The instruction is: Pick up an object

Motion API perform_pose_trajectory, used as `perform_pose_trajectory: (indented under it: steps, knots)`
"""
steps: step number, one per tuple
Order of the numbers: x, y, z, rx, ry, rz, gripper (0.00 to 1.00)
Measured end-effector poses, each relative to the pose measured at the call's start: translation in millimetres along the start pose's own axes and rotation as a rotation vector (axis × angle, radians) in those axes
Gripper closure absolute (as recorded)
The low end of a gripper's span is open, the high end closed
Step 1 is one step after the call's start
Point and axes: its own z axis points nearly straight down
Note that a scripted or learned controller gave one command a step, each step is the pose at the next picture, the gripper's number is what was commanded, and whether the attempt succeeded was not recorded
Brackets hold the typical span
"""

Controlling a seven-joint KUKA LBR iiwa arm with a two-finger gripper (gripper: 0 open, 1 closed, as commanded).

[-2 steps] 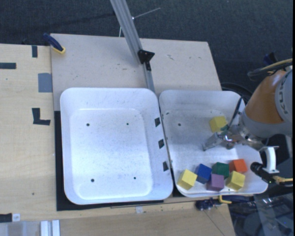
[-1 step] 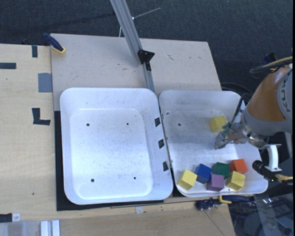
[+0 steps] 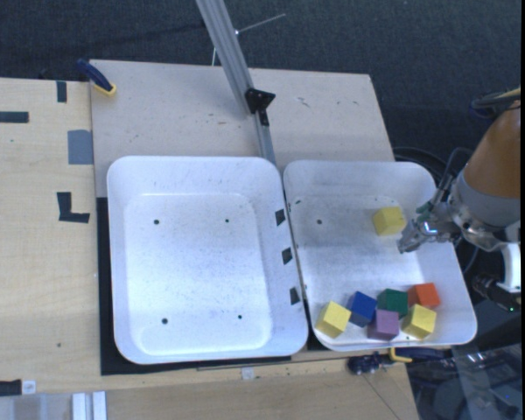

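A yellow cube (image 3: pixel 388 220) lies alone in the upper part of the right bin (image 3: pixel 332 261). Along that bin's front edge sit several blocks: a yellow one (image 3: pixel 333 318), a blue one (image 3: pixel 362 308), a green one (image 3: pixel 392 302), a purple one (image 3: pixel 386 323), an orange-red one (image 3: pixel 426 295) and another yellow one (image 3: pixel 421 321). My gripper (image 3: pixel 414 234) reaches in from the right and hangs just right of the lone yellow cube, close to it. Nothing shows between its tips.
The left bin (image 3: pixel 197 256) stands beside the right one, with a black-marked divider between them. A grey metal pole (image 3: pixel 230 51) slants across the bench at the back. A blue and yellow tool (image 3: pixel 96 77) lies at the far left corner.
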Motion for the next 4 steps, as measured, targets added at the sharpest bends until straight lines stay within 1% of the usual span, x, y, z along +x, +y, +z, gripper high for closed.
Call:
perform_pose_trajectory:
  steps: [1, 2, 3, 4]
  knots:
    - [1, 6, -63, -0.002, 0.000, -0.001, 1.00]
    - [1, 7, -116, -0.001, 0.000, -0.001, 1.00]
    - [49, 19, -99, 0.006, 0.003, -0.005, 1.00]
    - [98, 29, -83, 0.006, 0.003, -0.005, 1.00]
